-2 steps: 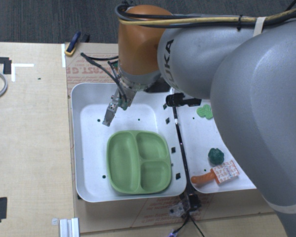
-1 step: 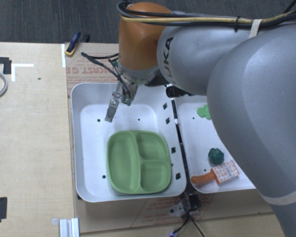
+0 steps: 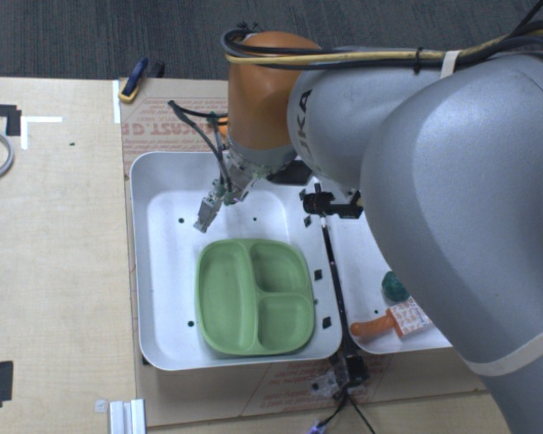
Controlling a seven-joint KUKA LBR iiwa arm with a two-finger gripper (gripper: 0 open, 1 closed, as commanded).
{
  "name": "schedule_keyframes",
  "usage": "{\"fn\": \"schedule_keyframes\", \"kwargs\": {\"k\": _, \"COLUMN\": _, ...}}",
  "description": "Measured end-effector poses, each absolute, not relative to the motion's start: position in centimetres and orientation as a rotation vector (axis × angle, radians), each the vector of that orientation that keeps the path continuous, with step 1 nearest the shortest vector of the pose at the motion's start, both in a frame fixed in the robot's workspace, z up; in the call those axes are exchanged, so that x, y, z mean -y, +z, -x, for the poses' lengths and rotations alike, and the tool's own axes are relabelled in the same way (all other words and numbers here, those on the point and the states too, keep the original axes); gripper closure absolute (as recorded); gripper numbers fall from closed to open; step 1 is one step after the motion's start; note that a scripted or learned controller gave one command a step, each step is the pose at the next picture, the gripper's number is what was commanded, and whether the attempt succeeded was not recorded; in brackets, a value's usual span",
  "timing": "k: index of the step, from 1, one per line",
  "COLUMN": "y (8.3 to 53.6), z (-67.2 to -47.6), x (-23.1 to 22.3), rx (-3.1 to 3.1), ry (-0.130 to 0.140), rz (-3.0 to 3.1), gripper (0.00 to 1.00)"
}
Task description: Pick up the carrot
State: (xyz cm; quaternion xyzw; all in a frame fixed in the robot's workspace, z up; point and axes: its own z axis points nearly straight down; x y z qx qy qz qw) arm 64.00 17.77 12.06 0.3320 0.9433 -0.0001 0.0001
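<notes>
**Ana:** Camera view first, nearest edge of the bench: what lies there?

**Ben:** 2 shallow white bins sit side by side. In the right bin (image 3: 366, 242), close to its near rim, the carrot (image 3: 372, 328) lies flat, an orange stub pointing left. Touching its right end is a small card (image 3: 407, 317) with a red and white pattern. Just behind them rests a small teal object (image 3: 395, 287), partly hidden under the arm.

**Ana:** And the left bin?

**Ben:** The left bin (image 3: 158, 269) holds a green divided plate (image 3: 253, 294) with 3 compartments, lying toward the near right corner. Nothing sits in the compartments.

**Ana:** Where is the gripper?

**Ben:** The gripper (image 3: 205, 217) hangs over the far part of the left bin, beyond the plate and well apart from the carrot. It points down and to the left, its tip just above the white floor. The jaws look drawn close together, with nothing between them.

**Ana:** The arm itself?

**Ben:** The grey arm (image 3: 434, 179) comes in from the right and covers much of the right bin. Its orange band (image 3: 262, 89) sits above the wrist, over the far rim of the left bin, with dark cables running along it.

**Ana:** Farther back?

**Ben:** A blue-handled tool (image 3: 134, 76) lies on the bench beyond the left bin, near the far edge.
</notes>
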Motion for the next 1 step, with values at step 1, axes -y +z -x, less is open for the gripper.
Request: {"fn": "schedule_keyframes", "kwargs": {"k": 1, "y": 13.11, "z": -64.08, "x": -17.74, "rx": -2.961, "ry": 0.0, "rz": -1.039, "gripper": 1.0}}
